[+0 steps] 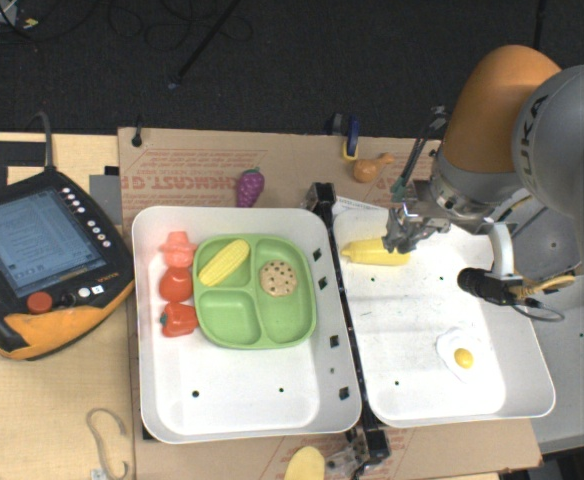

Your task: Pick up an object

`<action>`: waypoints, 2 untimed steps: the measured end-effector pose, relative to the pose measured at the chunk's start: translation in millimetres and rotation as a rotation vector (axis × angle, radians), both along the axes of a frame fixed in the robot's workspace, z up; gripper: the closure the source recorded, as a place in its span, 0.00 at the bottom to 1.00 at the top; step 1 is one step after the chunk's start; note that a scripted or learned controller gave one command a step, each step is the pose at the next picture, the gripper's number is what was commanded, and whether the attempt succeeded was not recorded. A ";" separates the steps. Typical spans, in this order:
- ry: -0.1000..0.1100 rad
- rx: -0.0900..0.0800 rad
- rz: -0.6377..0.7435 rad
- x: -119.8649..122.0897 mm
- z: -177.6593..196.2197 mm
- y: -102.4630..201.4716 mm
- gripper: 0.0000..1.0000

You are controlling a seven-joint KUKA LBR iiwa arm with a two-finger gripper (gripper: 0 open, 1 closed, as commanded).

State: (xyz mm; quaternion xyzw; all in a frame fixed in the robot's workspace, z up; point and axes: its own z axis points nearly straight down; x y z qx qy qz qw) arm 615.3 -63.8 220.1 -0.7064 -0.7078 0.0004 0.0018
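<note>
The gripper (pixel 404 236) is lowered onto the yellow plastic banana (pixel 374 254) for grasping; its opening cannot be told.

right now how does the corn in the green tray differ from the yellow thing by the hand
The corn lies in a compartment of the green tray in the left bin and shows ribbed kernels. The yellow thing lies on the right bin's bare floor, looks smooth, directly under the hand. Both are yellow and elongated.
</note>
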 end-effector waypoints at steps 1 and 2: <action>-0.003 0.000 0.002 9.4 12.6 58.6 1.00; -0.002 -0.001 -0.002 8.4 16.2 66.0 1.00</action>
